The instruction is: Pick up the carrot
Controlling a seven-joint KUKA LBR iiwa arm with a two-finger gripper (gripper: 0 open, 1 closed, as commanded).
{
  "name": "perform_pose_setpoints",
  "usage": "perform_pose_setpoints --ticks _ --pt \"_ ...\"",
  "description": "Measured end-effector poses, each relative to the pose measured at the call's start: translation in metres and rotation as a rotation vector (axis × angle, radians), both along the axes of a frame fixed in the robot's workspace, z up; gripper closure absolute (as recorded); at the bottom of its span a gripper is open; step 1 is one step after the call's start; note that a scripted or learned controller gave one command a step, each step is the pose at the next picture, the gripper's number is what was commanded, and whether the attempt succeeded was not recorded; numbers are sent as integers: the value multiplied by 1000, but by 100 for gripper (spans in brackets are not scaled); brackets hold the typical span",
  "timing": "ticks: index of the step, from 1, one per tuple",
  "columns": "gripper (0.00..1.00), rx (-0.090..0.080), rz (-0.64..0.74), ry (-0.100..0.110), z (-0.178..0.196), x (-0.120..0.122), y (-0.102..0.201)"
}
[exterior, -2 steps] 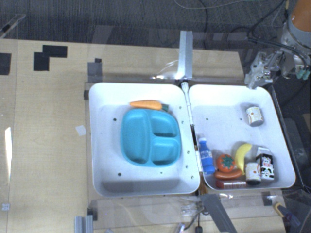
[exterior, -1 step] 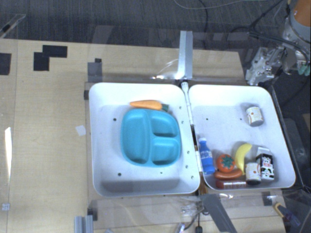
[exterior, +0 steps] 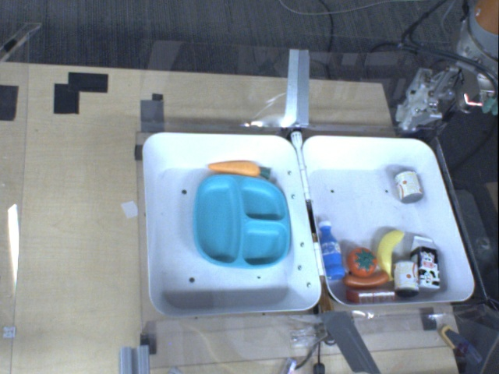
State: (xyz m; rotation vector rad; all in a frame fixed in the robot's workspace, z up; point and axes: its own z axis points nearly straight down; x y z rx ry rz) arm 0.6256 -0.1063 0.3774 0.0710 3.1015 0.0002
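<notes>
Pale wood-grain table (exterior: 70, 232) across left and centre, w/ black square marks (exterior: 81, 90) near top-left corner. Dark grey carpet floor (exterior: 156, 14) along top edge, thin cable (exterior: 316, 6) looping over it at upper right. Upright metal post (exterior: 299, 88) at far edge of table, between the two bin spots. Metal brackets (exterior: 152, 111) at corners. Small white tag (exterior: 129, 208) on tabletop, left side. Soft even light, faint glare strip at left edge.
</notes>
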Motion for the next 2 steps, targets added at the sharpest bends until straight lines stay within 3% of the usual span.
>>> perform_pose_setpoints --ticks 1,2 --pt "100 0 0 -13 13 3 2" --pt "100 7 -296 30 -25 6 -19"
